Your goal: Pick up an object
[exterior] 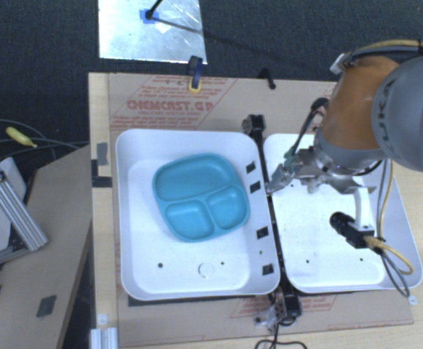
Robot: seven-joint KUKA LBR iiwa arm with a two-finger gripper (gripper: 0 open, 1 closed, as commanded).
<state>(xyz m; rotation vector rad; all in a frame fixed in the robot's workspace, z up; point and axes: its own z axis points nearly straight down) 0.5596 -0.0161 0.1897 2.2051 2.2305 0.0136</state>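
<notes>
Target for us is the blue plate [199,206]: it's the one clear pickable thing, lying flat and slightly rotated in the middle of the left bin [135,195]. It has three compartments, one big on the far side and two small on the near side, and all of them look bare. Just on the near side of the plate, on the same bin floor, there's a faint small round mark or disc, too faint for us to call. The gripper [277,182] sits to the right of the plate, low over the divider where the left bin meets the right bin [320,267], apart from the plate and holding nothing. We can't tell whether it's open or closed from this angle. The arm [375,115] hangs further right of the plate, over the right bin, with its cable looping down on the near side. Our call on the step: approach not done. We'd shift left until the tip is over the plate's right rim or an inner ridge, then come down straight. The flat centre gives nothing to pinch, so we'd grab an edge. Risk is the plate sliding on the smooth floor, or the tip clipping the divider wall.
</notes>
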